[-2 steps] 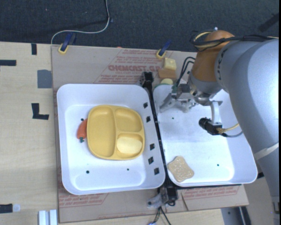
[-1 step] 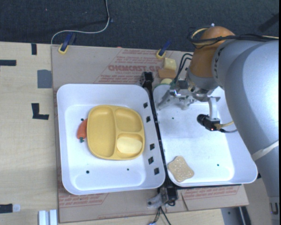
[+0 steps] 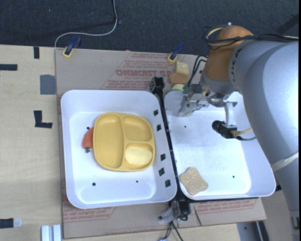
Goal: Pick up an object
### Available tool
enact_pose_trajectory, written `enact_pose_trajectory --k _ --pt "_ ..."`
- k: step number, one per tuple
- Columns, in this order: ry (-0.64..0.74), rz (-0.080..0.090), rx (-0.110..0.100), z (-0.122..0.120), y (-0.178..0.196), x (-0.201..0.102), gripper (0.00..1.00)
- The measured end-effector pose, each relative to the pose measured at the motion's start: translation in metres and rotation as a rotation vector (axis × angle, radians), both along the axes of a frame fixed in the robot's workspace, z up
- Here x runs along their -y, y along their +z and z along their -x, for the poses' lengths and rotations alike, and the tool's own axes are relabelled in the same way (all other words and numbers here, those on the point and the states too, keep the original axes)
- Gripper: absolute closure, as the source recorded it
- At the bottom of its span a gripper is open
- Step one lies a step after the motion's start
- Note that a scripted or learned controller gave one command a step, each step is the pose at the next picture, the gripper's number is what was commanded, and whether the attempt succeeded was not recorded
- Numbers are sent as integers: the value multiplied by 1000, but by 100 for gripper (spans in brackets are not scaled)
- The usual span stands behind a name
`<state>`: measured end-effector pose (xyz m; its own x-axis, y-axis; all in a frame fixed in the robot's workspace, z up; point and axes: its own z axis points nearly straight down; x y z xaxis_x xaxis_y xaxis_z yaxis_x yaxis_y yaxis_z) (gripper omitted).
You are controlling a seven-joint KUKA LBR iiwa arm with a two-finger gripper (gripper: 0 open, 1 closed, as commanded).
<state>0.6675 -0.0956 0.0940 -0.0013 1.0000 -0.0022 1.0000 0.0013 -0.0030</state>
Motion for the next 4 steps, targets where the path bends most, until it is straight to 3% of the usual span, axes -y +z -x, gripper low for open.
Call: enact_pose_trajectory --k 1,2,3,4 --pt "0 1 0 0 -1 0 0" --pt "-1 -1 1 27 -10 -2 0" --pt "2 -2 1 -1 -10 4 0" --pt "2 -1 2 -1 0 3 100"
